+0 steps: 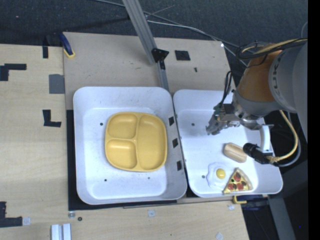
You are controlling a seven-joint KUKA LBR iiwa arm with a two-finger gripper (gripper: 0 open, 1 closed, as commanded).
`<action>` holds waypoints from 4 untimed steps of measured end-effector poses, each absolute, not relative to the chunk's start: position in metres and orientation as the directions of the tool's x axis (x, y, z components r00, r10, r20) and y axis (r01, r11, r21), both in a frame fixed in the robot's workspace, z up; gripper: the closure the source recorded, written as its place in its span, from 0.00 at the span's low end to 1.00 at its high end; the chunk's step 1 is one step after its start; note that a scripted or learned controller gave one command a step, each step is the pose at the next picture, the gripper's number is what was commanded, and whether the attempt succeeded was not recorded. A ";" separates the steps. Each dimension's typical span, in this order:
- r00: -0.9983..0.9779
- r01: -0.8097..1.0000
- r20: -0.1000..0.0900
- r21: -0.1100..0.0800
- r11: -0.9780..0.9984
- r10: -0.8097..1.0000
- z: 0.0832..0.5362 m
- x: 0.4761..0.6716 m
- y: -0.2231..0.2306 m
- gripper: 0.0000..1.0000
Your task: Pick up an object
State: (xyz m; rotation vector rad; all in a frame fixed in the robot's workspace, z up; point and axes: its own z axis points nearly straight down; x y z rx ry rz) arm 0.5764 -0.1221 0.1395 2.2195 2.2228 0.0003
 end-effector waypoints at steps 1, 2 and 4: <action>-0.001 1.000 -0.001 0.002 0.001 1.000 0.185 0.583 -0.127 1.00; -0.002 1.000 -0.001 0.004 0.002 1.000 0.244 0.588 -0.118 1.00; -0.005 1.000 0.000 -0.001 0.005 1.000 0.292 0.592 -0.070 1.00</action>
